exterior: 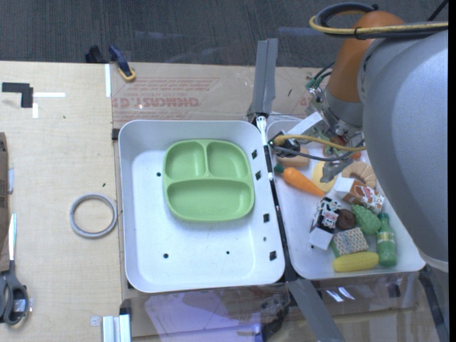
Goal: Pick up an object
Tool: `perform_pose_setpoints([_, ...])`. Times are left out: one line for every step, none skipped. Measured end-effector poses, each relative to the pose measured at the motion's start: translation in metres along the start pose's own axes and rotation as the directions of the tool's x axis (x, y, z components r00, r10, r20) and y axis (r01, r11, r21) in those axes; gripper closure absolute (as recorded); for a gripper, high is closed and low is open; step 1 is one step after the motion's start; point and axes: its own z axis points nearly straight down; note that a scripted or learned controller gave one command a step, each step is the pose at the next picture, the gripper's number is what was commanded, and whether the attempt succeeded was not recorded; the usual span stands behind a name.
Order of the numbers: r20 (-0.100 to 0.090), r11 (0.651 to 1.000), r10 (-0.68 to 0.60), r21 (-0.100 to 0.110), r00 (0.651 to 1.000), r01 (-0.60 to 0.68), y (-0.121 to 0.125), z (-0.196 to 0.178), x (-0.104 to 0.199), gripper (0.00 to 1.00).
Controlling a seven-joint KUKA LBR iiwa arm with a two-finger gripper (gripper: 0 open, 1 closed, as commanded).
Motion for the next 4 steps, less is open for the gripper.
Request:
perform_pose_setpoints([-0.001, 0.987, 0.160, -0.001, 0.987, -0.160, 0.063, 0.000, 0.000, 0.00])
perform_pose_setpoints([-0.001, 0.980, -0.198, 0.000, 0.980, 0.198, 0.053, 0.000, -0.016, 0.00])
perform_pose_setpoints([0.000, 0.994, -0.105, 0.000, 0.994, 0.105, 0.070, 0.100, -0.021, 0.00])
perform_pose_setpoints([-0.002, 0.828, -0.560, -0.003, 0.828, 0.560, 0.057, -0.001, -0.022, 0.00])
